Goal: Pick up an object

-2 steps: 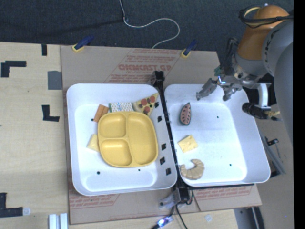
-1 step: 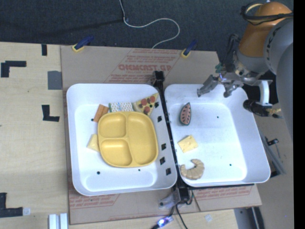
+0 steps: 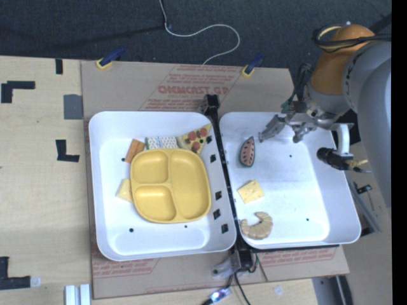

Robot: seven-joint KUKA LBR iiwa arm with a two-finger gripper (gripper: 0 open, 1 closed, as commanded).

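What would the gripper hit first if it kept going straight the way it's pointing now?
Probably the watermelon slice. The gripper points left and slightly down across the right bin, toward that slice. Its height above the bin floor is unclear, so it might pass over.

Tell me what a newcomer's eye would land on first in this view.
The big yellow plastic divided plate in the left white bin draws the eye first, with small toy foods tucked around its upper and left edges. Next comes the grey arm's two-finger gripper, open over the upper part of the right white bin, near a watermelon slice toy.
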